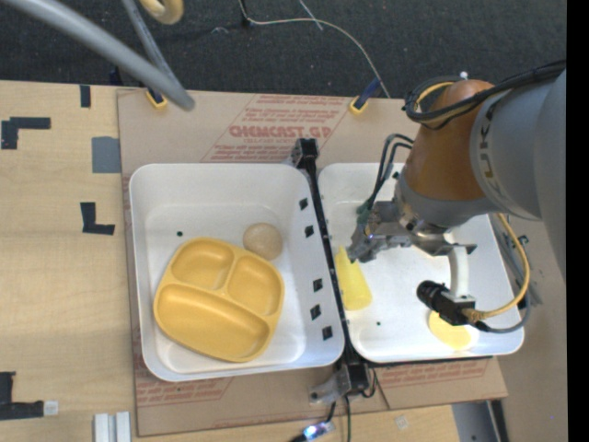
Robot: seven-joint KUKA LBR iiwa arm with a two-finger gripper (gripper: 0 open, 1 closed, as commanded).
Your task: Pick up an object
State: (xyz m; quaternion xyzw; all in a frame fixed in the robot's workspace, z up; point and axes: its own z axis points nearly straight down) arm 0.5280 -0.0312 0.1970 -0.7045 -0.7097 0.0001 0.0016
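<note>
A yellow oblong object (352, 283) lies in the right bin (405, 339) against its left wall. My gripper (360, 248) hangs right above the object's upper end, reaching down from the grey and orange arm. A flat yellow disc (450, 332) sits near the right bin's front right corner, partly under the robot's fittings. In the left bin (166, 201) lies a yellow divided plate (219, 297) with a beige ball (263, 240) touching its far edge.
A black divider (317, 247) runs between the two bins. Both bins stand on a brown cardboard sheet (258, 127) on the wooden bench. A grey pole (92, 35) crosses the upper left corner.
</note>
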